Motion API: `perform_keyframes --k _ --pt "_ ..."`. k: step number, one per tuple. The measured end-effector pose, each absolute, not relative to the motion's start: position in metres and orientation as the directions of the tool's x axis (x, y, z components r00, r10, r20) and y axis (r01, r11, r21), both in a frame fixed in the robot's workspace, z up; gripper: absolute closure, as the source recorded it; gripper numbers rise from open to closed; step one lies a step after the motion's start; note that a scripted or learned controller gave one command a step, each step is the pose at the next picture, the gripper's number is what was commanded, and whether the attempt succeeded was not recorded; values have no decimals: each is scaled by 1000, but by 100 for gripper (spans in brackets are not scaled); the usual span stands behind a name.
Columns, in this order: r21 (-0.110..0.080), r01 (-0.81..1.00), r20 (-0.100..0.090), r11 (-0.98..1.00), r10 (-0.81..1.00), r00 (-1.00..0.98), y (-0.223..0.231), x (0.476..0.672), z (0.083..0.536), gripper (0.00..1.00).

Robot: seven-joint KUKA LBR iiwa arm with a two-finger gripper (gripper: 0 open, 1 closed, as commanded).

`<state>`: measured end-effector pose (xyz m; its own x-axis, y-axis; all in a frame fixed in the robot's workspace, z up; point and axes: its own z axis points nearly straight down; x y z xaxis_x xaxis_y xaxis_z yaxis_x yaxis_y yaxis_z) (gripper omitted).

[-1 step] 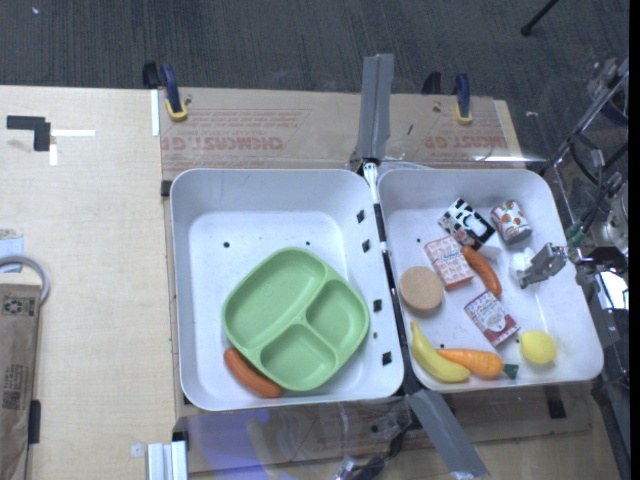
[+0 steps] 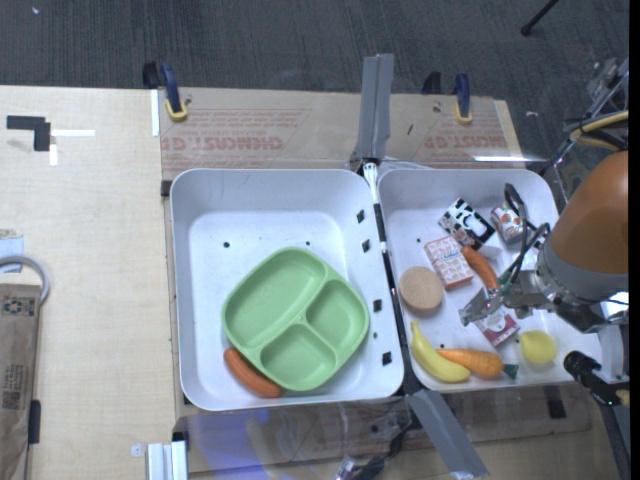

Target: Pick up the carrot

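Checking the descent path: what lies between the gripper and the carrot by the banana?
In the camera view, a small red-and-white packet lies between the gripper and the carrot; otherwise bare bin floor.

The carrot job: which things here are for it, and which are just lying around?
For the job:
- long orange carrot with a green tip in the right white plastic bin
- robot's grey metal claw, hovering just above that carrot

Just lying about:
- curved yellow banana
- round yellow lemon
- round tan cookie
- green three-part plastic plate
- orange-red sausage
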<state>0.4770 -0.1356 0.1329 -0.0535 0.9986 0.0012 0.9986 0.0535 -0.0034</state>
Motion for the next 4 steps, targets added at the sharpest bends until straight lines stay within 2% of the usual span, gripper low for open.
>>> perform_keyframes --k 1,2,3,4 --pt "7 1000 0 -20 1000 20 -207 522 96 0" --pt "2 994 -2 109 994 -109 -198 578 93 0" --pt "-1 992 -1 126 992 -126 -177 533 236 0" --pt "-3 984 1 178 984 -178 -161 506 152 0"
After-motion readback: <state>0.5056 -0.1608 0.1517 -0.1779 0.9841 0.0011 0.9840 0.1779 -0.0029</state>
